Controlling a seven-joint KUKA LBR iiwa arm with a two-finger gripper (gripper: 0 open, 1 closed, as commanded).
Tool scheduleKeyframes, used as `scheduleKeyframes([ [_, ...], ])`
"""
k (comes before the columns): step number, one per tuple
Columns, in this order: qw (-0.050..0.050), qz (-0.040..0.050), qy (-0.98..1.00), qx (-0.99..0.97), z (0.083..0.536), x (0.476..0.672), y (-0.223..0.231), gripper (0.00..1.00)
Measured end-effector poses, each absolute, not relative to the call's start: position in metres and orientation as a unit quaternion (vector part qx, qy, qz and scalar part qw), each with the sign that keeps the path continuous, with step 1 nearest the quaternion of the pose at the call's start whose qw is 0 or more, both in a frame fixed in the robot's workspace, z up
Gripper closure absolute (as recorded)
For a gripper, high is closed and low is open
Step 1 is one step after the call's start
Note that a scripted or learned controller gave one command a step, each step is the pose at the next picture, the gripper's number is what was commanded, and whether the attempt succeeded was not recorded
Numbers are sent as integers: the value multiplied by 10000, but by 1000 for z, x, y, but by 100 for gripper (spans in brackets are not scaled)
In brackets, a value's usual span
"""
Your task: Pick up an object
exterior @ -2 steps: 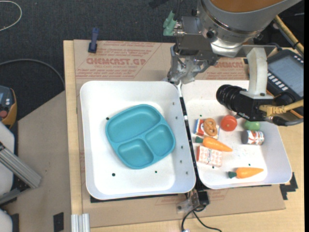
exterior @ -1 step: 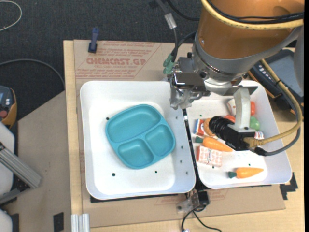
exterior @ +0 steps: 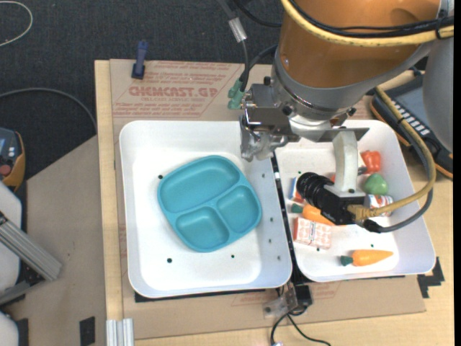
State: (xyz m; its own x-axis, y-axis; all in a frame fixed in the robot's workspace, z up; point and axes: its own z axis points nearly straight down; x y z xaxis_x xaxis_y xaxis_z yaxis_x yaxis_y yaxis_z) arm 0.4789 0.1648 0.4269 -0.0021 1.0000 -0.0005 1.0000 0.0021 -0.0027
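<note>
The gripper [exterior: 252,148] hangs over the far end of the divide between the bins; whether its jaws are spread, I cannot tell. This looks like the approach step. The teal three-compartment plastic plate [exterior: 207,202] lies mid-left in the left white bin [exterior: 137,193]. The next move likely calls for choosing a target and descending onto its rim.

A printed cardboard sheet [exterior: 180,85] is lying on dark carpet [exterior: 50,71] beneath two white bins [exterior: 140,215], a blue clamp [exterior: 140,58] sitting at its far edge.
</note>
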Motion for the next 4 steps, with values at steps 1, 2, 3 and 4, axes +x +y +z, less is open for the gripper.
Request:
scheduleKeyframes([
  [1,-1,-6,-7073,-7069,438,479,164,100],
  [2,-5,-17,-7072,-7070,448,480,165,100],
  [3,-11,-16,-7061,-7082,455,480,142,100],
  [4,18,33,-7059,-7083,406,479,126,100],
])
